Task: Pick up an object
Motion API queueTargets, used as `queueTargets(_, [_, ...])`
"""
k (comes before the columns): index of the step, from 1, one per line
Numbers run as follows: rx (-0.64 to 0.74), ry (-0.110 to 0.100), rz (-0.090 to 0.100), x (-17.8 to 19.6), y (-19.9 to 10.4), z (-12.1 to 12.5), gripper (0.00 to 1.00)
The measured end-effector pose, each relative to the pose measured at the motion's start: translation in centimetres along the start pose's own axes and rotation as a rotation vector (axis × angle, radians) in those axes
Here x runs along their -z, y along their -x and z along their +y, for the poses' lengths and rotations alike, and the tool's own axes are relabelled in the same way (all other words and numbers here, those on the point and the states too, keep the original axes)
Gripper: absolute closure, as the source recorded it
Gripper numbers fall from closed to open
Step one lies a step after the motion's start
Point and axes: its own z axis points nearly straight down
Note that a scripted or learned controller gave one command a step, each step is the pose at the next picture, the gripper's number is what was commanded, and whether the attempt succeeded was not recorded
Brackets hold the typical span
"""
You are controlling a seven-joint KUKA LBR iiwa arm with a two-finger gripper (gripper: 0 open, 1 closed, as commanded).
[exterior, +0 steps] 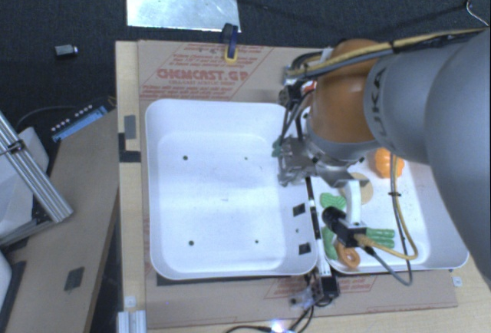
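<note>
From my remote station, I see the left bin (215, 193) offering open floor out to its rims. The right bin (437, 247) is crowded: an orange object (383, 163) near its far side, green pieces (376, 236) and an orange ring (350, 256) near the front, beside the divider between the bins. The grey arm (430, 109) reaches in from the right, its orange band (341, 105) hanging over that bin and hiding the gripper; I cannot tell its state.
</note>
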Motion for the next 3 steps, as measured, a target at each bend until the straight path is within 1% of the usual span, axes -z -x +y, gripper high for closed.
queueTargets(1, [0.008, 0.005, 0.003, -3.8, -11.4, 2.0, 1.0])
queueTargets(2, [0.007, 0.02, 0.009, 12.3, -16.3, -3.0, 1.0])
queueTargets(3, [-0.007, 0.015, 0.0, 14.6, -15.1, 4.8, 1.0])
